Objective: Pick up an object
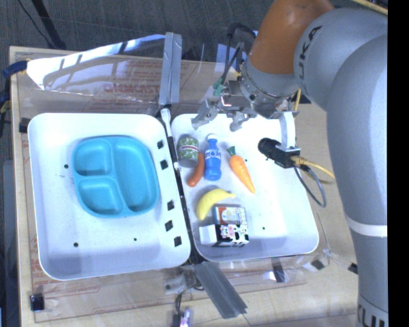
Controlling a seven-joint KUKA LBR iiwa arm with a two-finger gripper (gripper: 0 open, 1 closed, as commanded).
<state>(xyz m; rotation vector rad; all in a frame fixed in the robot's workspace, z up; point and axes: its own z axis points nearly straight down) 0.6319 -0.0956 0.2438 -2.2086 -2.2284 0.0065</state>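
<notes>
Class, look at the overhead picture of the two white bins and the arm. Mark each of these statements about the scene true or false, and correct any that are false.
1. The blue divided tray lies in the left bin. True.
2. The blue bottle lies between two carrots. True: one carrot on its left, the other carrot on its right.
3. The banana lies on the blue divided tray. False: it is in the right bin, just above the small carton.
4. The end effector hovers over the left bin. False: it is above the far end of the right bin.
</notes>
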